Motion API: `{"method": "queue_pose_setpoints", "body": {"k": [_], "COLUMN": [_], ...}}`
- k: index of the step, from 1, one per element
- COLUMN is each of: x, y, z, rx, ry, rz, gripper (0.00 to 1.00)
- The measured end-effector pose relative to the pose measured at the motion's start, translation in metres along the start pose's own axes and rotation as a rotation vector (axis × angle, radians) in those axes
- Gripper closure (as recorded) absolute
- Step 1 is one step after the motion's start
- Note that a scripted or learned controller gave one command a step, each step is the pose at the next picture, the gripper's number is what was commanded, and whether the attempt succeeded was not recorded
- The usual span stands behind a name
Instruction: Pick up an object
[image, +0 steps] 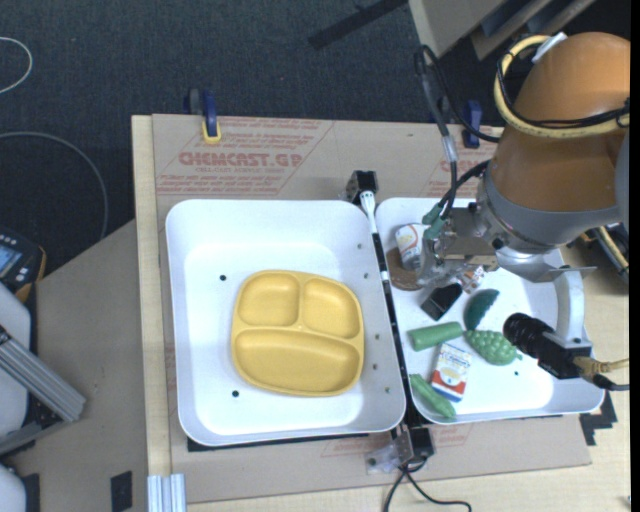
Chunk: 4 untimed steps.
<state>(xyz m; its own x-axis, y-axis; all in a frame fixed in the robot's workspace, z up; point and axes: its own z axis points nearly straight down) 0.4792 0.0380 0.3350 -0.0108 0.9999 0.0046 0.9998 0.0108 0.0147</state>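
My gripper (447, 272) hangs low over the upper left of the right bin (512, 392), under the grey and orange arm. A small black block (440, 298) lies tilted just below it. I cannot see whether they touch. A small pale can (407, 240) and a brown piece (399, 266) sit to the gripper's left. Further down lie a green bar (435, 334), a bumpy green object (492, 346), a dark teal piece (481, 305), a small red and white carton (453, 368) and a green pod (430, 397).
The left bin (200, 300) holds a yellow divided plate (297, 332) in its middle. The wall between the two bins runs close to the gripper's left. The arm's bulk covers the upper right of the right bin.
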Motion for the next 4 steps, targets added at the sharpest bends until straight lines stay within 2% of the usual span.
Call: {"method": "queue_pose_setpoints", "body": {"k": [1, 2, 3, 4], "x": [0.074, 0.080, 0.030, 0.125], "y": [-0.002, 0.004, -0.001, 0.003], "z": [0.067, -0.077, 0.009, -0.081], "rx": [0.023, -0.003, 0.025, 0.003], "ry": [-0.003, 0.001, -0.007, 0.001], "rz": [0.002, 0.007, 0.017, 0.000], "gripper": [1.00, 1.00, 1.00, 1.00]}}
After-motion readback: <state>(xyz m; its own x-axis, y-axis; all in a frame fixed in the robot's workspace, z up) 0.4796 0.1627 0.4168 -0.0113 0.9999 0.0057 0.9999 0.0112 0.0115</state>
